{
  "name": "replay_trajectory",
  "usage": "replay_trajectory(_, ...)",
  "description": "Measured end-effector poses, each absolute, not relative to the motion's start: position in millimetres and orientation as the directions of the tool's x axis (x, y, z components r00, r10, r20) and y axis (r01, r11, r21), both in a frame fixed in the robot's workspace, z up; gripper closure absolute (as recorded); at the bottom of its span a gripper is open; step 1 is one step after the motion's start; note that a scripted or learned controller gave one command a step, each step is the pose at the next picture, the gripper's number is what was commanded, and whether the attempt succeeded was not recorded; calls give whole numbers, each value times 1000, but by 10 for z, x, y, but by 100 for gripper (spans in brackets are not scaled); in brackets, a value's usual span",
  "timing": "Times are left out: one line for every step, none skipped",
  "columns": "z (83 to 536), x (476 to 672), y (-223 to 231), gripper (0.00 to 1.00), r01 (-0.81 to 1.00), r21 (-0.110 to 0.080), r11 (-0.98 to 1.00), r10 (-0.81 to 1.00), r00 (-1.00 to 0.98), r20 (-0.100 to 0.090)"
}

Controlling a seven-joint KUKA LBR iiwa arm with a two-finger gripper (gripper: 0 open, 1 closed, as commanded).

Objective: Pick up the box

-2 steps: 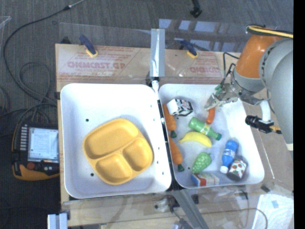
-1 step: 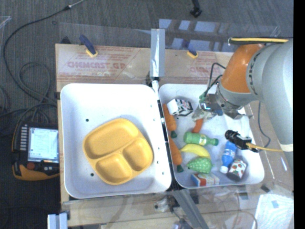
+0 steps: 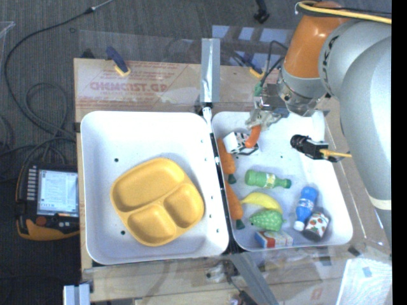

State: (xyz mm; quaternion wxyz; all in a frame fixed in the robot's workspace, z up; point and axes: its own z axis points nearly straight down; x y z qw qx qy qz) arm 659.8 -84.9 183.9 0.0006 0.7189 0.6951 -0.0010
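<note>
The box (image 3: 274, 239) lies at six o'clock in the right bin (image 3: 340, 224), jammed among toys; the jaws (image 3: 262, 121) hover at twelve o'clock, whether apart or together I cannot tell

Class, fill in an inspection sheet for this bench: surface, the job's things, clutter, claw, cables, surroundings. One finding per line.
Surface: two white bins side by side, left bin, right bin.
Job's things: box lies at the right bin's near edge.
Clutter: yellow tray in the left bin; in the right bin, green bottle, banana, blue bottle, carrots.
Claw: claw hangs over the right bin's far end, away from the box; finger state unclear.
Cables: black cable on the floor.
Surroundings: pendant left of the bench.
</note>
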Motion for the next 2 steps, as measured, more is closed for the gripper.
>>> replay_trajectory(1827,6679,-263,100,998,-2,-61,998,61,-1)
replay_trajectory(1833,6677,-823,100,1000,-2,-21,1000,21,-5)
